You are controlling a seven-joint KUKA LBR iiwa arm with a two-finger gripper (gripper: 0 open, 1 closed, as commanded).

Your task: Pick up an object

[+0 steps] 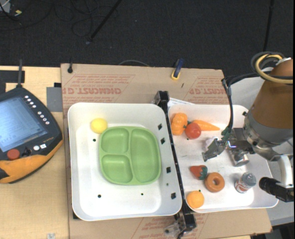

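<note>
Teach pendant (19, 133), blue clamp (177, 69)

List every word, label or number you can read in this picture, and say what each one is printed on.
"CHEMCRAZT" or similar, red, upside down, twice on the cardboard sheet: letters blurred, reading unsure.
Red print on the cardboard's front edge: too blurred to read.
Screen of the control tablet: lines of text, too small to read.
Label on the small can: too small to read.

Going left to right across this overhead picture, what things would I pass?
Handheld control tablet → yellow ball → green divided plate → orange pepper → carrot → gripper → small can.
</note>
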